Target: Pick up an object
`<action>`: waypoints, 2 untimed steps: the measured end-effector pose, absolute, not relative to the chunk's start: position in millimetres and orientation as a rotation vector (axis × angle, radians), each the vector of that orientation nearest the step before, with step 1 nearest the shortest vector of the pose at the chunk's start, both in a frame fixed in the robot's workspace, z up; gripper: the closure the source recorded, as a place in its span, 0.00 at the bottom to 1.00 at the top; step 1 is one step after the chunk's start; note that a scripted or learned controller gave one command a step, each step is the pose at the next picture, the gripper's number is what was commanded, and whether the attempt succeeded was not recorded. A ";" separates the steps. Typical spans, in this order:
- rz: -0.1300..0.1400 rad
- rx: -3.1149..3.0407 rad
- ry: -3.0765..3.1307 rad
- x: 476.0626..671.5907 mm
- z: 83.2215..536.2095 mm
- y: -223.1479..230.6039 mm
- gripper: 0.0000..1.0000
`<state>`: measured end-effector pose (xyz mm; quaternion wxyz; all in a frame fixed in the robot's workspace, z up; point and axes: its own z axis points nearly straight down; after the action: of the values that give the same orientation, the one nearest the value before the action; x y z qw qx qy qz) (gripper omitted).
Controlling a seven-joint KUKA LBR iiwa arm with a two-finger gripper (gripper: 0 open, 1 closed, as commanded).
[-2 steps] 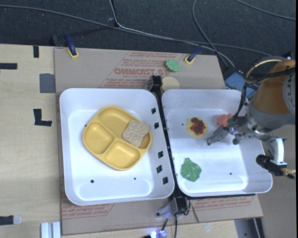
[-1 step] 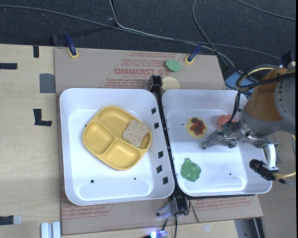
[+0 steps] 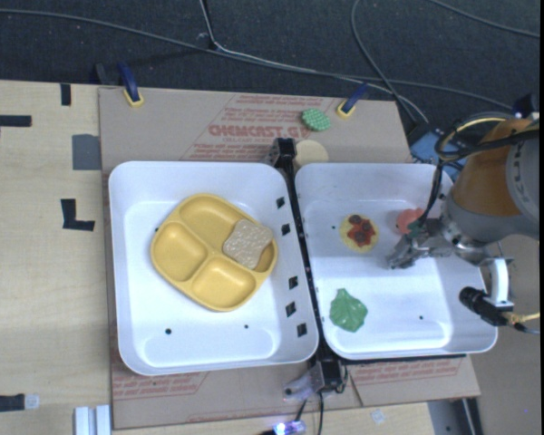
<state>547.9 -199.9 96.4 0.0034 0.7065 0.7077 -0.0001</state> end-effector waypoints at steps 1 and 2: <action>0.002 2.219 2.222 549.8 138.3 -200.2 1.00; 0.002 2.218 2.222 544.5 185.4 -193.4 1.00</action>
<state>544.5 -193.4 185.4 0.0010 0.7064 0.7078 0.0007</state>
